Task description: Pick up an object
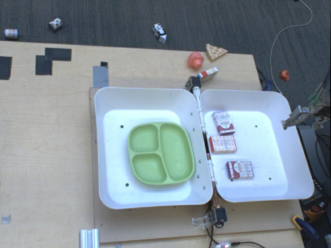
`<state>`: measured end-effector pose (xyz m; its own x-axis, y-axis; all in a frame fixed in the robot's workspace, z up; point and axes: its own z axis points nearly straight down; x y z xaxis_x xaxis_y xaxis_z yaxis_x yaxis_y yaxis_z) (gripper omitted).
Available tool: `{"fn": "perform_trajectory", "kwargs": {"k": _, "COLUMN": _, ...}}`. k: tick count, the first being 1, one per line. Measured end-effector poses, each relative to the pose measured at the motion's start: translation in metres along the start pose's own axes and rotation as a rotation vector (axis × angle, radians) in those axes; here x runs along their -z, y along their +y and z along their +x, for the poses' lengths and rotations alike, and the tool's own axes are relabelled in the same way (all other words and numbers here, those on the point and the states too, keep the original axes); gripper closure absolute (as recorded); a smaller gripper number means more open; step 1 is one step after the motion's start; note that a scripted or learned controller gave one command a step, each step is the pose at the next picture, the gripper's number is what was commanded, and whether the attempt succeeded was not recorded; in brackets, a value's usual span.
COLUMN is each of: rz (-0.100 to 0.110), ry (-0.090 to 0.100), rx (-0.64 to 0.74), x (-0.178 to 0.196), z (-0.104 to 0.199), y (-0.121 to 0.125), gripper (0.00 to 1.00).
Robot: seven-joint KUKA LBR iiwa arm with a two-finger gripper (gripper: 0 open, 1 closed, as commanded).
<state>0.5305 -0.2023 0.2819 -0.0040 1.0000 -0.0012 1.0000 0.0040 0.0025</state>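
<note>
Two shallow white plastic bins are noted side by side on the pale wooden bench; the left bin holds one smooth green three-compartment plate, rounded at the corners; the right bin holds three small rectangular printed cartons, lying flat in a column near its left wall; the gripper is seen at the right bin's right rim, its state indeterminable

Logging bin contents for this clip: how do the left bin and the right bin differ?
The left bin holds one green divided plate; the right bin holds three small red-and-white cartons. The plate fills much of the left bin's floor; the cartons line the right bin's left side. Both are shallow, white, side by side.
</note>
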Motion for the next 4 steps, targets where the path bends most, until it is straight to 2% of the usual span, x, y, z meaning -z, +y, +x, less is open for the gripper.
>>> {"fn": "perform_trajectory", "kwargs": {"k": 1, "rz": -0.002, "ry": 0.002, "rx": 0.000, "x": -0.187, "z": -0.002, "y": -0.032, "gripper": 0.00}}
{"fn": "perform_trajectory", "kwargs": {"k": 2, "rz": -0.005, "ry": 0.001, "rx": 0.001, "x": -0.176, "z": -0.002, "y": -0.031, "gripper": 1.00}}
{"fn": "perform_trajectory", "kwargs": {"k": 3, "rz": -0.005, "ry": 0.001, "rx": 0.001, "x": -0.176, "z": -0.002, "y": -0.031, "gripper": 0.00}}
{"fn": "perform_trajectory", "kwargs": {"k": 4, "rz": -0.007, "ry": -0.002, "rx": -0.001, "x": -0.195, "z": 0.055, "y": -0.042, "gripper": 0.00}}
